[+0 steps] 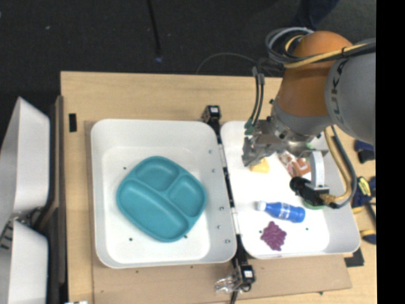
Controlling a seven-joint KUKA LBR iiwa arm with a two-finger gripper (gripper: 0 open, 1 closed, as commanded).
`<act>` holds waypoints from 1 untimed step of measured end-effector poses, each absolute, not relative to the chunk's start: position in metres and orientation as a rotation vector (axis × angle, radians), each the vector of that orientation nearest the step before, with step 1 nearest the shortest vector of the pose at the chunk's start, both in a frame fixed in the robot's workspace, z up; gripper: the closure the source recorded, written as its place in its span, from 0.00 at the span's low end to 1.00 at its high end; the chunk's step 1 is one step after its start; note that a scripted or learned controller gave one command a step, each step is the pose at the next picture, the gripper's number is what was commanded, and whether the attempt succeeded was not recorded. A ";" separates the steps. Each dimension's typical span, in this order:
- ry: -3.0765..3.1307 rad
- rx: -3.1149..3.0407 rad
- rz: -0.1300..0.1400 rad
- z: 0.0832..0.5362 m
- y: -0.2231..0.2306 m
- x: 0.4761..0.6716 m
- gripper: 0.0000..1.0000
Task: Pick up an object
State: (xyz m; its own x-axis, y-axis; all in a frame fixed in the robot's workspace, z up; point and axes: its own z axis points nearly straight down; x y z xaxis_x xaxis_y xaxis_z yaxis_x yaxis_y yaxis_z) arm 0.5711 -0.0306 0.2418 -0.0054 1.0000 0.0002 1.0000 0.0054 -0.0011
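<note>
Since the task names no one thing, the yellow piece looks the likeliest pick. It lies in the far left part of the right bin, just under the jaws at the end of the arm. Whether the jaws are released or clenched I cannot tell, as the wrist hides them.

The yellow piece is small and partly covered, so its shape is unclear. I judge it light, stiff and rather smooth, best pinched across its narrow width. The reddish thing just to its right is too hidden to judge.

The blue bottle, nearer and lying on its side, is probably light too. Its round body may roll, so a hold across the middle, away from the white cap, seems safest. The purple cluster, nearest of all, looks bumpy and perhaps soft, which should give good grip.

The bin floor is white, flat and likely slick, so a nudged thing may slide. These things lie apart from one another, leaving room on each side for a pinch. The yellow piece does sit near the bin's left wall.

In the left bin a teal plate lies flat, offering little but its rim. Both bins rest on a pale wooden table.
</note>
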 end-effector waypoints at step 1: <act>-2.228 -2.213 -0.002 0.242 0.012 0.562 1.00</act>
State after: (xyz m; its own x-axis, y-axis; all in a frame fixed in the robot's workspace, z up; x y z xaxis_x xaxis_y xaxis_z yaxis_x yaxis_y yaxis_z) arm 0.5617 0.0115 0.2422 -0.0069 1.0000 0.0015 1.0000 0.0069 0.0000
